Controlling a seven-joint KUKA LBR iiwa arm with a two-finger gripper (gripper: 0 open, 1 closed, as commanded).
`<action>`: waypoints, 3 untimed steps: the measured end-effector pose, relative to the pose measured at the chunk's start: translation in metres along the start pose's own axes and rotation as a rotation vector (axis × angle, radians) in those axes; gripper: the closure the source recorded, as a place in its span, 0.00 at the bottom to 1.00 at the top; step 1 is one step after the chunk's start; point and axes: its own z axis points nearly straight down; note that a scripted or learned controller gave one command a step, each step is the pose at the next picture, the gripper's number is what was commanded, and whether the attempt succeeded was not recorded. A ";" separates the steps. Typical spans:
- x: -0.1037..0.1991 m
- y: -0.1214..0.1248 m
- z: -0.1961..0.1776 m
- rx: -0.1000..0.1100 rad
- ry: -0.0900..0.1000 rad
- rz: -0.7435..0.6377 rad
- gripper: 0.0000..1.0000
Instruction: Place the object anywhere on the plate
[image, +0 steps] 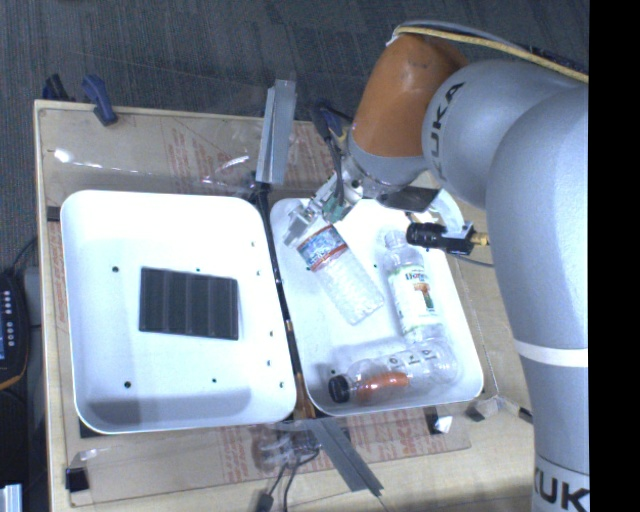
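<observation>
My jaws (318, 212) hang over the far left corner of the right bin (470, 385), at the cap end of a blue-labelled water bottle (340, 268); how wide they stand I cannot tell. The dark ridged plate (189, 303) lies mid left bin (90, 230), open room all round.

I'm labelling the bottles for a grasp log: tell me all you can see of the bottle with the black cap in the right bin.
The black-capped bottle is clear plastic with an orange-red patch near its neck, maybe a label or contents. It lies on its side along the near wall of the right bin, cap pointing toward the left bin. Its far end lies close to the base of the white-labelled bottle; contact is unclear.
</observation>
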 end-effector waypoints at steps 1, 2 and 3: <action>0.082 0.024 -0.039 0.002 0.002 -0.051 1.00; 0.082 0.023 -0.039 0.001 0.002 -0.051 0.00; 0.043 0.011 0.001 0.004 0.005 -0.181 0.00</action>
